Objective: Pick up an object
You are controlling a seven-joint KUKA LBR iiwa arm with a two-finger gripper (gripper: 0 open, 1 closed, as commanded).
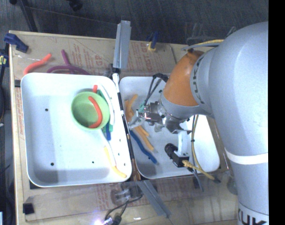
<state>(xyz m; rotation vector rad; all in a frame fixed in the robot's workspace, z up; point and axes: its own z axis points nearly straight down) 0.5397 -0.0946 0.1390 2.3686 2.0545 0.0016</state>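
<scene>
over the right bin [210, 165], the hand [138, 117] seemingly touches orange sticks [142, 134].

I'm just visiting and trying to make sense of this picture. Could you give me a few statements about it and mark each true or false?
1. A green bowl sits in the left bin. True.
2. The arm's tool is over the left bin. False: it is over the right bin.
3. A red curved piece lies in the green bowl. True.
4. The orange sticks lie on the bare bench. False: they lie in the right bin.
</scene>
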